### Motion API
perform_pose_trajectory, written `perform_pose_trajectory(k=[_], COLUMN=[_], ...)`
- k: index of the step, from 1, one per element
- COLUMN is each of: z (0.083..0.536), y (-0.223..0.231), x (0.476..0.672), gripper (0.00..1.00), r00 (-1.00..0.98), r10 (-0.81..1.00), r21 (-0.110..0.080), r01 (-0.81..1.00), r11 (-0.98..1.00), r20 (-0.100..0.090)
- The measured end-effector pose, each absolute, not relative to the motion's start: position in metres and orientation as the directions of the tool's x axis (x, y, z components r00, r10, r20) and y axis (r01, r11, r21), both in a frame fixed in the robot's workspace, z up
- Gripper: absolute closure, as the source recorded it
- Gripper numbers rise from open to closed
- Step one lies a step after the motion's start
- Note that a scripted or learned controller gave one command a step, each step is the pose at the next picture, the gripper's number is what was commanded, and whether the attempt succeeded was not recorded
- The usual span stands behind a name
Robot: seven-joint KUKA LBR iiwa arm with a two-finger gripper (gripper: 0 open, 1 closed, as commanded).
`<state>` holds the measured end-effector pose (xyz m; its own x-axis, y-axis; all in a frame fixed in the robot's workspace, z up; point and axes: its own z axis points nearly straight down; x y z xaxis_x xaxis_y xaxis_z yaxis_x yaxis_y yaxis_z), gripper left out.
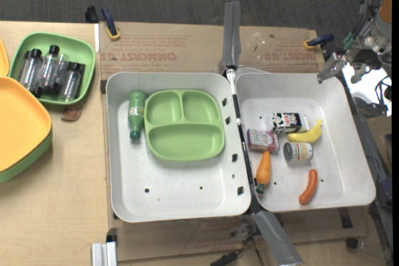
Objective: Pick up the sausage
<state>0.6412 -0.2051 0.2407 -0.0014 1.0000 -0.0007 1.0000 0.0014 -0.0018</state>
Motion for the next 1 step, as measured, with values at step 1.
perform_pose_trajectory(k=[1], z=[0.2491], y=[-0.2049], x=[0.6416], gripper=[1.00], r00=[-0.005], r10=[1.000], r21=[-0.003], r01=[1.000], r11=[0.005], r20=[-0.002])
